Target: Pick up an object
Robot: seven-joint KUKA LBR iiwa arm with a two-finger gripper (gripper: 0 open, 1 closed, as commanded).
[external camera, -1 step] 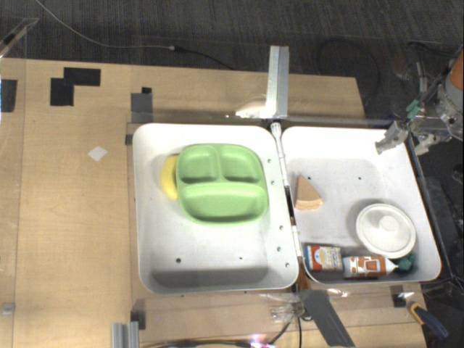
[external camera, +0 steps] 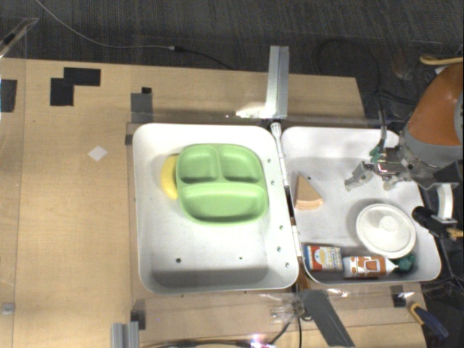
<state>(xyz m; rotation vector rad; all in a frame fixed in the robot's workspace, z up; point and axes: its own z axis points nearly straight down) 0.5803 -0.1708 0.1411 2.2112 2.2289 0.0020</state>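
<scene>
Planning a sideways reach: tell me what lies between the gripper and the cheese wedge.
In the camera view, just bare white bin floor separates the gripper from the cheese wedge.

You see the arm (external camera: 438, 118) cut off by the right edge, so most of its body is lost to you. The tool (external camera: 360, 174) is small and blurred; you cannot tell how its fingers stand. A yellow object (external camera: 168, 177) lies mostly hidden under the green divided plate (external camera: 220, 181), too little showing to name it. The labels on the bottle (external camera: 371, 266) and the small carton (external camera: 324, 257) are too small to read.
</scene>
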